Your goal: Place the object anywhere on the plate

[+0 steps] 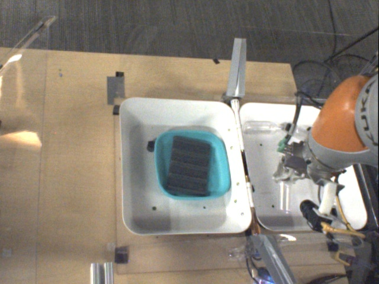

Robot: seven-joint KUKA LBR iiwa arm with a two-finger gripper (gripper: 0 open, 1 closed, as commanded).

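Note:
A turquoise plate (221, 165) with rounded corners lies in the middle of the left white bin (134, 176). On the plate rests a dark grey ribbed block (189, 163), lying flat and reaching almost from the plate's far rim to its near rim. My gripper (286, 171) hangs over the right white bin (262, 213), below the orange band of the arm (339, 123). It is well to the right of the plate and apart from the block. Nothing shows in the gripper.
A grey metal post (238, 68) stands behind the seam between the bins. A small dark piece (151, 146) sits by the plate's far left corner. A clear plastic item (260, 126) lies at the right bin's far side. Cables (329, 226) trail at the right.

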